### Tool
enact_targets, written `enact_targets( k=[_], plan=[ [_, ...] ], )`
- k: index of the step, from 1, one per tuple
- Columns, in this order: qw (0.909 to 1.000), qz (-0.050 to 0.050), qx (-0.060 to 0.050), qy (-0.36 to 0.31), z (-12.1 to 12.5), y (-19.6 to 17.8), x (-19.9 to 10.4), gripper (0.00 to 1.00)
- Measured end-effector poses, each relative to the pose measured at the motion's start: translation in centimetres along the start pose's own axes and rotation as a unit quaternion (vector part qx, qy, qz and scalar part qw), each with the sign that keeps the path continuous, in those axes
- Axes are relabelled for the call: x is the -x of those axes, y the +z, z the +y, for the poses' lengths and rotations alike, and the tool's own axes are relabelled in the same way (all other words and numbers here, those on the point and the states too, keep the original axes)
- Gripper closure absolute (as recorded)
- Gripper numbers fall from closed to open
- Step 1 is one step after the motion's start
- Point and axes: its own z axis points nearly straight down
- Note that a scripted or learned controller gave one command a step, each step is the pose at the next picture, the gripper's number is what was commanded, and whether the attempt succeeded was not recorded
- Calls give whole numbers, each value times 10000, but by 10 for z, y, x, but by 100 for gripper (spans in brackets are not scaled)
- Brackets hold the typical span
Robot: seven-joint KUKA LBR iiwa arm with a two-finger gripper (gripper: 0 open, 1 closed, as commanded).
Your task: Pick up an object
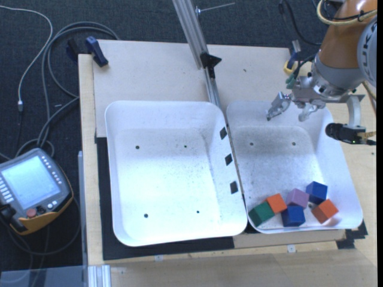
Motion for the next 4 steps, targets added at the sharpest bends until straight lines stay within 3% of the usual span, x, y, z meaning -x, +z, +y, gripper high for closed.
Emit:
enact_targets(
  k=[1,2,3,4],
  plan=[
    [10000,20,-53,7,-54,91,-35,0],
    [10000,2,24,12,-49,74,-33,100],
    [10000,-9,30,9,-28,73,-16,100],
    [10000,8,-32,22,-90,106,-11,100]
  ],
)
